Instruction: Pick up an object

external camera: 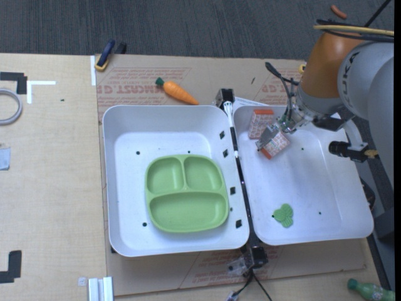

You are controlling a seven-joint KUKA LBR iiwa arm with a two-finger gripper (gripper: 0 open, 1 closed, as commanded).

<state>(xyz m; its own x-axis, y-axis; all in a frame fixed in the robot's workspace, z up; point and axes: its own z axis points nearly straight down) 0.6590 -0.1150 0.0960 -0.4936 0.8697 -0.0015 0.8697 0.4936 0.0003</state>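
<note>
Jaws (280, 130): we see them low in the right bin's far left corner, down on a small reddish-and-grey packet (276, 144); we cannot tell how wide they stand, nor whether the packet sits between them or merely under them.
Task's thing: we judge the packet to be the target, lying on the right bin (326, 187) floor near the divider, just beside a flat pink-and-white wrapper (259, 123) at the far wall.
Other candidates: we note a small green piece (284, 216) near the front of the same bin, well apart from the arm.
Left bin (119, 168): we see a green divided plate (187, 192) lying flat in its middle.
Tabletop (56, 187): we see a toy carrot (178, 91) on the cardboard beyond the bins, and a blue-and-yellow clip (105, 54) further left.
Risk: we think the packet may slide or tip out on the lift, since it looks tilted and caught near one end; a slick surface would cause that.
Second risk: we think the neighbouring wrapper could get dragged or pinched along, because the two lie so close.
Hard to make out: we cannot read the tips against the cables and grey wrist, and the packet's print is too small to identify.
Cut off: we lose the arm's (369, 61) upper body at the right edge.
</note>
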